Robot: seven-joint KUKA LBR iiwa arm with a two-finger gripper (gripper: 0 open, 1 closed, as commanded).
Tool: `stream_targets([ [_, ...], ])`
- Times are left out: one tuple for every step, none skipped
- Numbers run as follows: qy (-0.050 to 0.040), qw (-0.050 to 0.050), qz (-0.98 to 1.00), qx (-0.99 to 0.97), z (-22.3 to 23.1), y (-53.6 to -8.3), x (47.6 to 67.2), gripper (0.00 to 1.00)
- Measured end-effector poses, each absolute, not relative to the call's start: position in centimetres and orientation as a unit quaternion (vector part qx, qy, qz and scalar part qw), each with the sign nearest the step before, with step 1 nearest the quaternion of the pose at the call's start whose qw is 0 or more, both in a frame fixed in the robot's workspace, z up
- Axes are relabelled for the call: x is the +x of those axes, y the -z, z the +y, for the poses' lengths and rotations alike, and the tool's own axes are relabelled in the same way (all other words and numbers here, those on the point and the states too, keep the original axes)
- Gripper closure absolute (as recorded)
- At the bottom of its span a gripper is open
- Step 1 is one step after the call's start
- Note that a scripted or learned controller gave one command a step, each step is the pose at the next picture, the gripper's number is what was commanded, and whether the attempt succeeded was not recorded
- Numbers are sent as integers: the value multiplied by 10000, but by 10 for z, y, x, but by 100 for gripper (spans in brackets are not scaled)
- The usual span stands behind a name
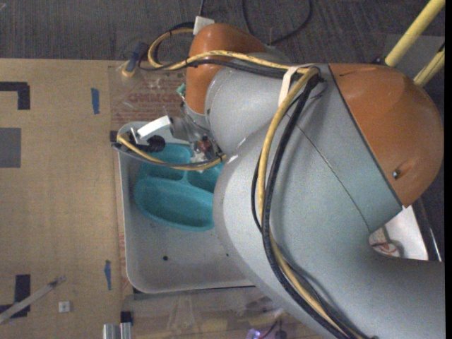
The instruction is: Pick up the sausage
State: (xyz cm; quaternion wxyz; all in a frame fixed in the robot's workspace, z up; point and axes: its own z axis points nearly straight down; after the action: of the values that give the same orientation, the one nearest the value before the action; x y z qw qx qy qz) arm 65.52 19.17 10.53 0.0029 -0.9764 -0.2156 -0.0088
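reaching down over the white bin (152, 274), my arm (296, 189) hides most of it; i see a teal dish (173, 202) (two-part, it seems) beside the wrist. i can't tell the gripper's state or where the sausage lies. i judge this the approach step; next calls for a confirmed grasp.

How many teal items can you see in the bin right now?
1: a teal dish lies in the white bin, partly under the arm. More may be hidden beneath the arm.
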Motion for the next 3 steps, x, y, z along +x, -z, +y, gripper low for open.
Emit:
stream_targets([
  [6,4,-2149,-9766,188,-96,651,0],
  [108,-144,-4081,-9127,209,-97,607,0],
  [39,64,-2892,-9572,174,-97,653,0],
])
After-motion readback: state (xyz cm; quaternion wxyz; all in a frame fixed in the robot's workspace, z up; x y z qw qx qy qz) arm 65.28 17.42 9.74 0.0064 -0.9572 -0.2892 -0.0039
